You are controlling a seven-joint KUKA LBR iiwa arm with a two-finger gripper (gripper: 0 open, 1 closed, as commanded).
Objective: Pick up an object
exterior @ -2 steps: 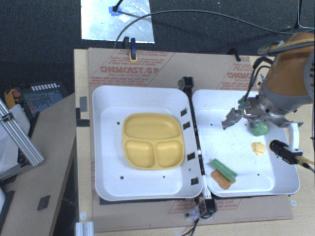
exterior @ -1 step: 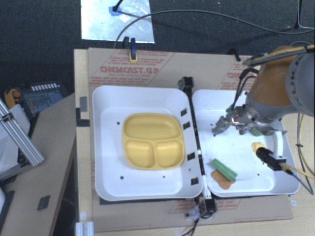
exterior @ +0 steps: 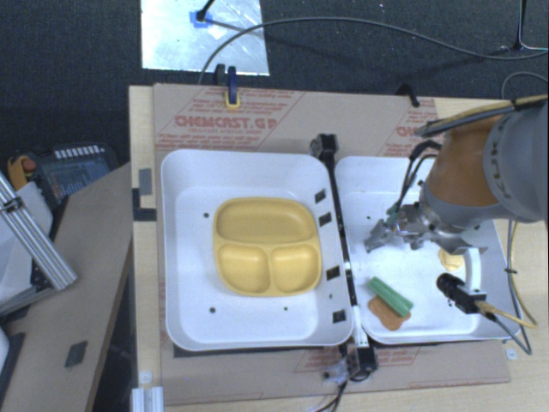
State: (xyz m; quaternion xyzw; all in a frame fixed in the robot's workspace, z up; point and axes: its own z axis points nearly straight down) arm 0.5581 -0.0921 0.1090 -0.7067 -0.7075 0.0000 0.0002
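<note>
One smooth yellow three-well tray [exterior: 266,247] sits in the left bin [exterior: 184,230]; whether the gripper [exterior: 376,239] is open, we cannot tell.

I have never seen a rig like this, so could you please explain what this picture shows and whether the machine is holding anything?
This is one robot arm, grey with an orange band, reaching in from the picture's right. At its tip is a gripper, its tool for grasping. The single camera is fixed above the bench and looks down at a slant. Two shallow white bins stand side by side. The left bin holds a yellow tray with three compartments. The right bin, over which the gripper hangs, holds a green block against an orange-brown piece near the front edge, and a small pale yellow piece beside the arm. Whether the gripper holds anything cannot be told from here.
</note>
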